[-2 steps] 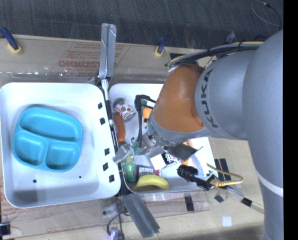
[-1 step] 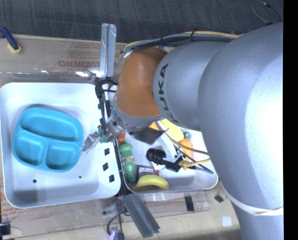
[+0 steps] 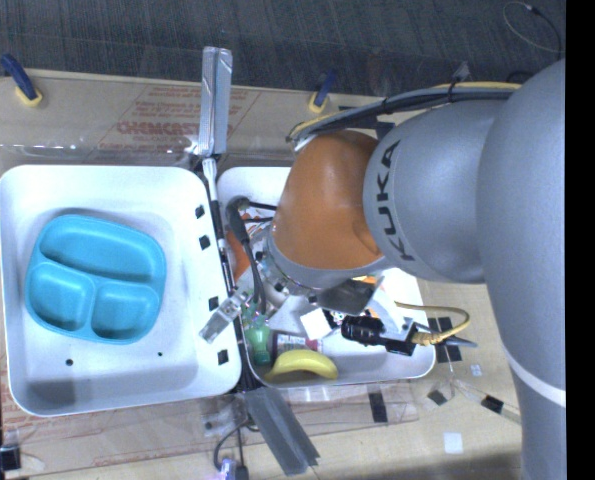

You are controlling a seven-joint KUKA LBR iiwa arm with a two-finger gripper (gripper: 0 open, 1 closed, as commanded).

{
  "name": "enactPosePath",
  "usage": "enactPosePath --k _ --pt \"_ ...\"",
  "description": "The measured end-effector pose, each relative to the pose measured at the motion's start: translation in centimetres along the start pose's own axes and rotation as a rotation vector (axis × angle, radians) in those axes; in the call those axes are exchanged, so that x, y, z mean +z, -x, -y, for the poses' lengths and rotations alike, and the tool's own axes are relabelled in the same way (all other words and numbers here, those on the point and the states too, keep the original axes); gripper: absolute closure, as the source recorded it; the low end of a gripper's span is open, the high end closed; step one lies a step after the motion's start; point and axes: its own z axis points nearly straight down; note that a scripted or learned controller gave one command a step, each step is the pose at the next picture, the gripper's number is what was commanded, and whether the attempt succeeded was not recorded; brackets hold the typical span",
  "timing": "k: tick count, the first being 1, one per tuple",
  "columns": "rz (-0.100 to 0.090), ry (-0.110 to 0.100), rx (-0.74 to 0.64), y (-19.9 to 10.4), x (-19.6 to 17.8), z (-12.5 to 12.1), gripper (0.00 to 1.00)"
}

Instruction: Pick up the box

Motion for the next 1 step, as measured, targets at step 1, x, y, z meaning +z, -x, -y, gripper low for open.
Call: enactPosePath --k 1 --pt "0.002 0.003 -0.145 -3.16 -6.02 -3.26 0.0"
